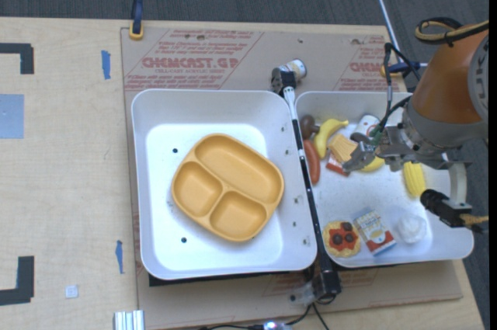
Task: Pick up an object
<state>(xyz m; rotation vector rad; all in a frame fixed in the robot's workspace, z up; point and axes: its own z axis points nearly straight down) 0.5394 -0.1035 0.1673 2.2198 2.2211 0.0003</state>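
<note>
Two bins; pincer (363, 156) low in right bin (458, 247), touching banana (335, 127); grip state unclear.

Orange 3-compartment plate (227, 187) in left white bin (151, 126); blue clamp (137, 16) at board's (233, 60) far-left corner.

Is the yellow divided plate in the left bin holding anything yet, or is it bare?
Bare. The yellow divided plate lies flat in the left bin, and all three compartments show plain yellow bottoms.
</note>
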